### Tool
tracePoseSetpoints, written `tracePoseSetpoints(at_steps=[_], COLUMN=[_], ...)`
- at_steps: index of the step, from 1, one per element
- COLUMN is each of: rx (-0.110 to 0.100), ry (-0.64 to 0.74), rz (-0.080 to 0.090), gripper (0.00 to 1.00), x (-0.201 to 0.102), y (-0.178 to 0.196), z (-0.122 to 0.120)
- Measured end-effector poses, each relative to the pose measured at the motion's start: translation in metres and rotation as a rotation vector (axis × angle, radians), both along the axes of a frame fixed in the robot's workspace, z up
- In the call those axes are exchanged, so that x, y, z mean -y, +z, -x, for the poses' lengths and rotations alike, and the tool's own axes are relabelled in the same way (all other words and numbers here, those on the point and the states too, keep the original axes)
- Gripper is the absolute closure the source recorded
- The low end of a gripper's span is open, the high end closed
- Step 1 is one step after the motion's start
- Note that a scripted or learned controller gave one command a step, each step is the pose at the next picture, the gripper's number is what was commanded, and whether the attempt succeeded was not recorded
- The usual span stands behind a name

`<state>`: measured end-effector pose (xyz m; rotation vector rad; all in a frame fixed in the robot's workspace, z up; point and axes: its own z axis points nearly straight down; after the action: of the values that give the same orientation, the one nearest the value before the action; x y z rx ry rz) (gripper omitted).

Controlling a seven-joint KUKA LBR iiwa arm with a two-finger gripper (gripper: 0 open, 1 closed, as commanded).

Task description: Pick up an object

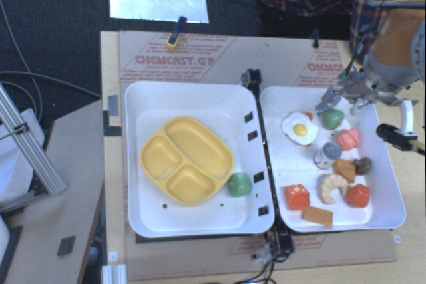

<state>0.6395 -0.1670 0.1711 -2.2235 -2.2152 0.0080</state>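
Hovering at the upper right of the frame, the grey arm with its orange band (399,36) reaches over the far edge of the right-hand shallow white bin (386,209). Its two-finger gripper (343,98) sits low above the bin's upper part, just beside a small green rounded toy (332,119); how wide it stands I cannot tell, since the metal parts blur together, and nothing can be seen held in it.

No object is lifted, so the step in hand looks like the approach before a grasp. The likeliest target is the green toy, with a fried-egg toy (299,129) to its left and a pink toy (348,138) just below it to the right. Further down the bin lie a grey-blue piece (328,153), a brown mushroom-like piece (363,164), a pale croissant shape (329,187), two red pieces (297,196) (358,195) and a tan flat block (317,215).

The left-hand white bin (140,110) holds a yellow divided tray (186,160) and a second green ball-like toy (239,185) at the tray's lower right.

The next move calls for centring over one piece and descending straight, as the neighbours crowd close and a rounded toy may slip sideways.
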Motion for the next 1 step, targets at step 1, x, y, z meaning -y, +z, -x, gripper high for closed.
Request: tracePoseSetpoints(at_steps=[1], rx=[0.003], ry=[0.003], rz=[-0.001], gripper=[0.0], x=[0.0416], y=[-0.0915], z=[-0.0122])
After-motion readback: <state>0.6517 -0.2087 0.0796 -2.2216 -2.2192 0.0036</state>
